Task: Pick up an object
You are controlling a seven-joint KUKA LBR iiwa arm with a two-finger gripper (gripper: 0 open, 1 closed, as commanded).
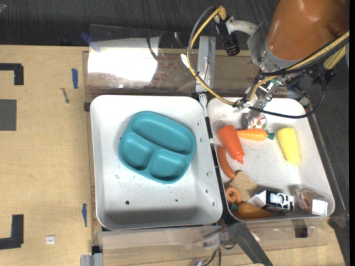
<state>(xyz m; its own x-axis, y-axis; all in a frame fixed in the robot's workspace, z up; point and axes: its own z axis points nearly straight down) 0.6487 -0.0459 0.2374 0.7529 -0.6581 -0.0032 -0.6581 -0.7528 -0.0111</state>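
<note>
My gripper [258,100] hangs over the far edge of the right bin [317,165], below the arm's big orange band [308,18]. Cables cross in front of it. Right under it lies a small red and white thing [257,120]. Just in front of that lie an orange carrot [252,135] and an orange bottle [231,143]. A yellow piece [288,144] rests to the right of them. Nothing shows as held.
The left bin [105,198] holds a teal divided plate [157,146]. Along the right bin's near side lie a sausage [224,162], a bread slice [244,183], a black and white item [276,200] and a brown piece [308,201]. Yellow cables [194,43] loop behind the bins.
</note>
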